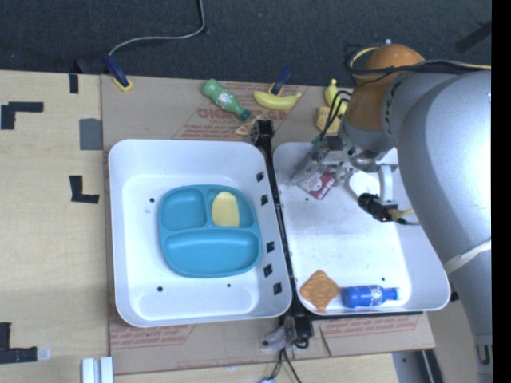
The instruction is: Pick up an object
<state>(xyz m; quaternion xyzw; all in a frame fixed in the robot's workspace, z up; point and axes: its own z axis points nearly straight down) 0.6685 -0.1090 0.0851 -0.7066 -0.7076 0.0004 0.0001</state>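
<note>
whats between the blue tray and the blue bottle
In the camera view, the black clips joining the two bins and the orange cracker-like piece lie between the blue tray and the blue bottle.

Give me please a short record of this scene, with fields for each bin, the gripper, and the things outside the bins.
left bin: blue divided plate with a yellow item in its upper right compartment
right bin: orange piece and blue bottle at the near edge; red and white packet near the far end
gripper: low over the packet; grasp cannot be told
outside bins: green bottle, banana, on cardboard beyond the bins
</note>
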